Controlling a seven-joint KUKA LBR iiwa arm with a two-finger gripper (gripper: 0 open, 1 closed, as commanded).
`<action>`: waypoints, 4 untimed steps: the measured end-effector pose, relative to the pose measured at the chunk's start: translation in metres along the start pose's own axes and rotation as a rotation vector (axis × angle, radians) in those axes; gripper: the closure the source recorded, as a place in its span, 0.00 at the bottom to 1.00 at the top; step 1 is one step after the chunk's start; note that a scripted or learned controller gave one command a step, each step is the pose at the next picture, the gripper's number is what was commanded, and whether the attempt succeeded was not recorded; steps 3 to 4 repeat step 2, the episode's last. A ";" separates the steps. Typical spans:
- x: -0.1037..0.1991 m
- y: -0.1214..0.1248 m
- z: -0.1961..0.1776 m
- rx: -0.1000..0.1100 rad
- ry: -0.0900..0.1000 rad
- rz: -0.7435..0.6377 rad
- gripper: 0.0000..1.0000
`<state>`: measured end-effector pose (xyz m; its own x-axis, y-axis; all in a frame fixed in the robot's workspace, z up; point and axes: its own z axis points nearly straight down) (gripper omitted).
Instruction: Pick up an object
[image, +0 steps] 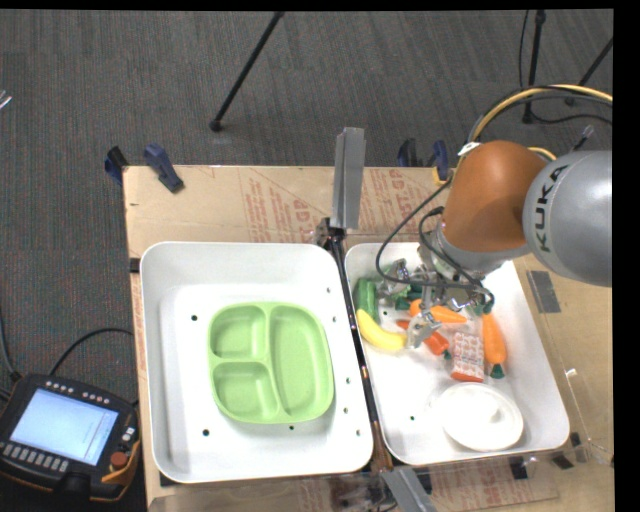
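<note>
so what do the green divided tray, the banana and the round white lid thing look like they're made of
Green divided tray: looks like moulded plastic, one even pale green with a soft sheen and rounded compartment walls.
Banana: likely a plastic toy, uniform yellow, smooth and unmarked.
Round white lid: probably thin plastic, matte white with a raised rim; paper or foam is also possible from this view.

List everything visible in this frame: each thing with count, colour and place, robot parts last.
divided plate: one, light green, left bin
left bin: one, white, bench left
right bin: one, white, bench right
banana: one, yellow, right bin near its left wall
carrot: one, orange, right bin, right of the pile
round plate: one, white, right bin, near corner
pendant: one, dark with lit screen, floor at lower left
arm: one, grey and orange, over right bin
gripper: one, above the toy pile
</note>
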<state>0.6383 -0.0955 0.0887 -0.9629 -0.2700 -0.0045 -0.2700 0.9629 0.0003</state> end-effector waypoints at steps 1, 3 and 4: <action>0.037 0.002 0.001 -0.001 0.003 -0.082 0.00; 0.035 0.003 -0.010 -0.002 -0.001 -0.083 1.00; 0.035 0.003 -0.010 -0.002 -0.001 -0.083 1.00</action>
